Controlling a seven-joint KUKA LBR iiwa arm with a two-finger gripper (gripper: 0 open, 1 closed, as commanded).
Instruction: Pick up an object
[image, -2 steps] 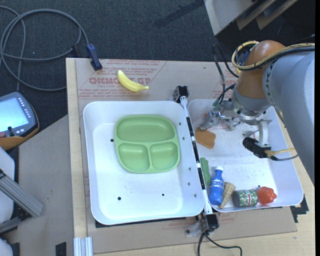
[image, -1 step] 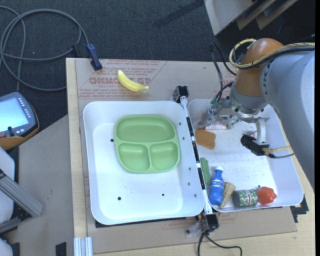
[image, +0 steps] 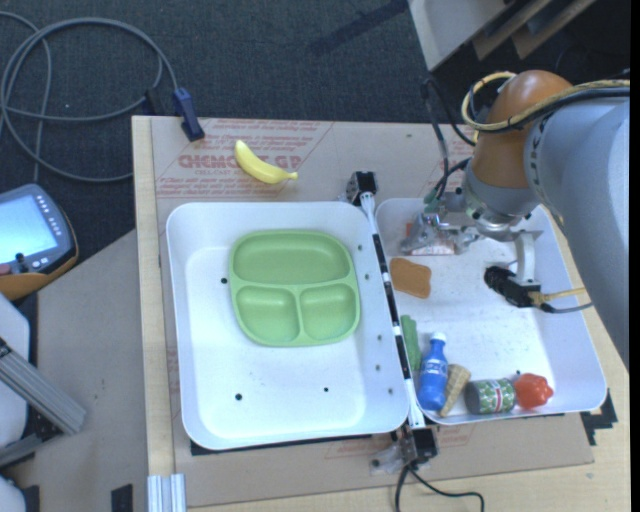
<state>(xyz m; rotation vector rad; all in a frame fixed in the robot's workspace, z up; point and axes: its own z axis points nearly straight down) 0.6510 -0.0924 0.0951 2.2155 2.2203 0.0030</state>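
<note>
Here the gripper (image: 440, 232) hangs low over the right bin's (image: 570, 345) far corner, beside the brown block (image: 411, 277), presumably positioned for a grasp; grip state cannot be told.

green tray (image: 293, 285), yellow banana (image: 263, 165), blue bottle (image: 433, 374), white bins (image: 200, 400).
</note>
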